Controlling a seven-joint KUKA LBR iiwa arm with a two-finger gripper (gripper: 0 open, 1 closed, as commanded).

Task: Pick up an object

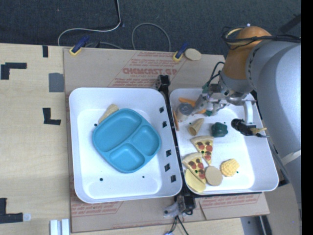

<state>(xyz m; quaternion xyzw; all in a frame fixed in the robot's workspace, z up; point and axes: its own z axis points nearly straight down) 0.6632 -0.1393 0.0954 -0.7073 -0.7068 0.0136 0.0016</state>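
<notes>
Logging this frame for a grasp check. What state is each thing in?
Gripper: low in the right bin, by the grey disc.
Blue tray: flat in the left bin, compartments bare.
Pizza slices: lying flat.
Green pepper: loose, untouched.
Corn: loose.

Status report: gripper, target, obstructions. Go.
Gripper low at the right bin's far end, over the toy food. Nothing seen between its fingers. Cone and green piece close by. Left bin holds blue tray.
</notes>
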